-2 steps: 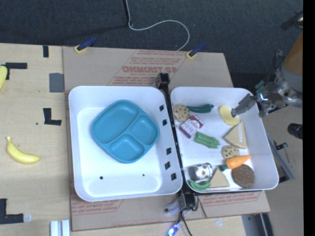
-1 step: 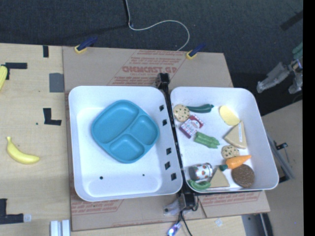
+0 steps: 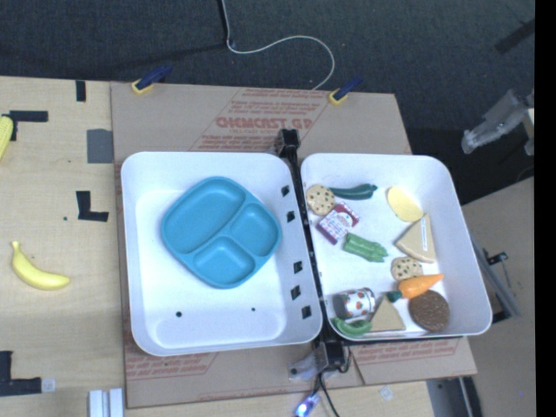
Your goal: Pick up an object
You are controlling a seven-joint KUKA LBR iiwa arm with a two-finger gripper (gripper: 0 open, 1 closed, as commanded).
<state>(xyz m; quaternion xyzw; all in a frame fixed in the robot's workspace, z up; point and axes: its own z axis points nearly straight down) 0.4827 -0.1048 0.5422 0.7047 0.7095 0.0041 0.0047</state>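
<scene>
Nothing is picked up yet. Toy food (image 3: 382, 250) lies in the right bin (image 3: 460, 233). The gripper (image 3: 495, 129) waits past its far right corner; I cannot tell its grip.

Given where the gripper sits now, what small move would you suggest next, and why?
Probably swing the gripper left and forward, over the right bin. It sits outside that bin's far right corner, above the dark floor, with nothing visible between its fingers. All the small toy foods lie in that bin; the yellow piece near that corner looks nearest and stands apart from its neighbours. The left bin holds just the blue tray.
</scene>
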